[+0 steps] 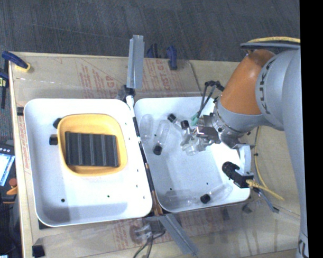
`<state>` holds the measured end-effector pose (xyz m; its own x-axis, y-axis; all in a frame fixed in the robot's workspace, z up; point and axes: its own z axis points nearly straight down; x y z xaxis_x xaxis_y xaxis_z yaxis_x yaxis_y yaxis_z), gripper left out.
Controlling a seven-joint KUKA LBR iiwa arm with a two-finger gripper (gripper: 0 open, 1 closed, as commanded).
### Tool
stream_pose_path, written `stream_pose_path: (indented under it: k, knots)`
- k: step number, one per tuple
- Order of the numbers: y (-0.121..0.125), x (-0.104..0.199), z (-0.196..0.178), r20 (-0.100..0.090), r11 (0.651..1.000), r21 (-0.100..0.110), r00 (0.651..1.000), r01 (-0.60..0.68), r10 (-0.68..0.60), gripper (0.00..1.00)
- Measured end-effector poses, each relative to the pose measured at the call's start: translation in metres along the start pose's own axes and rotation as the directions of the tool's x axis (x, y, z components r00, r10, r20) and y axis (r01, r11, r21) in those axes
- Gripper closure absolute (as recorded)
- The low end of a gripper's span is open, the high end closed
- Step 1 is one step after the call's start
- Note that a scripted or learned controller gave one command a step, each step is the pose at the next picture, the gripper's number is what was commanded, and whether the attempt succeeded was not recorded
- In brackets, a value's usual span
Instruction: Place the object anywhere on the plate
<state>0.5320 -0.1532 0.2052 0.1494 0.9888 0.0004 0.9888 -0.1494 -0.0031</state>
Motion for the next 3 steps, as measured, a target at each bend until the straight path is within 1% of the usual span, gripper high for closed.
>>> stream_pose_path:
  k: [1,2,3]
  knots:
    - [0.025,0.055,-0.011,0.001,0.965,-0.002,0.965,0.262,-0.262,1.0]
    - [0.065,0.102,0.01,0.002,0.877,-0.001,0.877,0.48,-0.48,1.0]
    - [0.055,0.129,0.015,-0.001,0.84,0.003,0.84,0.543,-0.543,1.0]
